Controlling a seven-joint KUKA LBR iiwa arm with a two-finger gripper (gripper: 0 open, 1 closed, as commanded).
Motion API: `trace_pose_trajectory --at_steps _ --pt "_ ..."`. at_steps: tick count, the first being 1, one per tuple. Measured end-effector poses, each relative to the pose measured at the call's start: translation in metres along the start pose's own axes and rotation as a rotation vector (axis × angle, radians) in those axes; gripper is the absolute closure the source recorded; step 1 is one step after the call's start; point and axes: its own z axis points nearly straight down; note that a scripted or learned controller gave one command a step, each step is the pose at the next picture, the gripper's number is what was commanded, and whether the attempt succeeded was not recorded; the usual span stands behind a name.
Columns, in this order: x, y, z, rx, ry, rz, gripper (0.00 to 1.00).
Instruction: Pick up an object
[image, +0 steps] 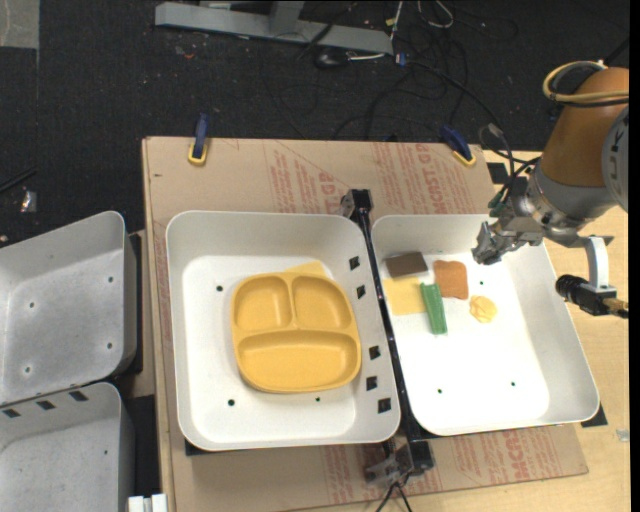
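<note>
Gripper (487, 246) hovers over the right bin's (520, 390) far edge, approaching.
Finger state unclear; next, descend onto the orange block (452, 279).

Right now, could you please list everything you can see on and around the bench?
Bins: two, white, side by side on the bench.
Divided plate: one, yellow, in the left bin.
Brown block: one, dark brown, right bin, upper left.
Flat sheet: one, pale yellow, below the brown block.
Stick: one, green, middle of the right bin.
Orange piece: one, orange-brown, right of the brown block.
Small lump: one, yellow, right of the stick.
Clamps: two, blue and yellow, bench's far edge.
Arm: one, grey and orange, from the right.
Claw: one, over the right bin's upper edge.
</note>
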Motion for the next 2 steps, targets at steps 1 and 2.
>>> trace_pose_trajectory --at_steps 1,2 --pt "0.000 0.001 -0.019 0.003 0.000 0.001 1.00" --pt "0.051 -0.002 -0.014 0.008 0.003 -0.003 1.00"
